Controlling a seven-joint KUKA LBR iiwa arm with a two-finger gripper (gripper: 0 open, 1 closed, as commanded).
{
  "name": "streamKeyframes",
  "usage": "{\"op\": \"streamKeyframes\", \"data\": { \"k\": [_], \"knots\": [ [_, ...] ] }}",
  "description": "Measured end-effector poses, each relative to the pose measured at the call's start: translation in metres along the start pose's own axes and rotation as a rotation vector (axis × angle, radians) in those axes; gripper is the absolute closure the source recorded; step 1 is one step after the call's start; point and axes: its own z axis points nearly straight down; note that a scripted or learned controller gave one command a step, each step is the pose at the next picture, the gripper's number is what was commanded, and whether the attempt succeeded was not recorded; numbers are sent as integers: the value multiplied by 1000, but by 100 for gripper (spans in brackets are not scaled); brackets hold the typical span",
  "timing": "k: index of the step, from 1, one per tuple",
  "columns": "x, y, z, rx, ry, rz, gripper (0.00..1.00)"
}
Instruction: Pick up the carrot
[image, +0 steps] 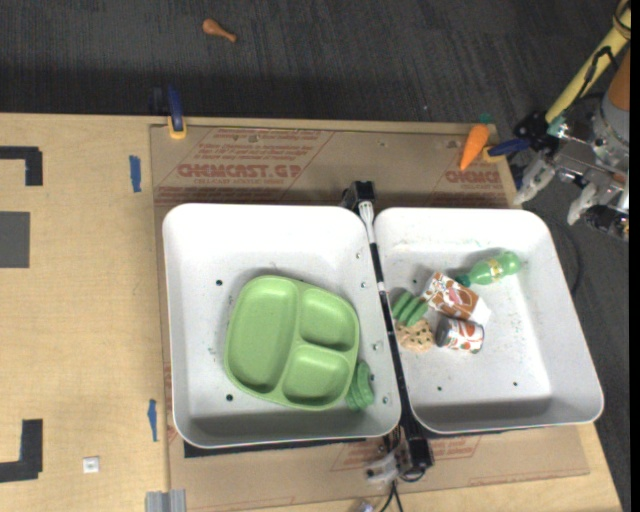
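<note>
The carrot (473, 146) is lying outside the bins, not yet picked; the gripper (588, 205) is hanging apart, grasp unclear.

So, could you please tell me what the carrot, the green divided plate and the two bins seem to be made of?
The carrot, lying on the board behind the bins, looks like moulded plastic: uniform orange, smooth, toy-like, though it is too small to be sure. The green divided plate looks like matte plastic, one even colour with soft rounded compartments. The left bin and right bin seem thin white plastic with a slight sheen and rounded rims.
</note>
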Motion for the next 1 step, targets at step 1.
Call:
{"op": "streamKeyframes", "data": {
  "k": [1],
  "knots": [
    [3, -3, 79, 3, 0, 485, 0]
  ]
}}
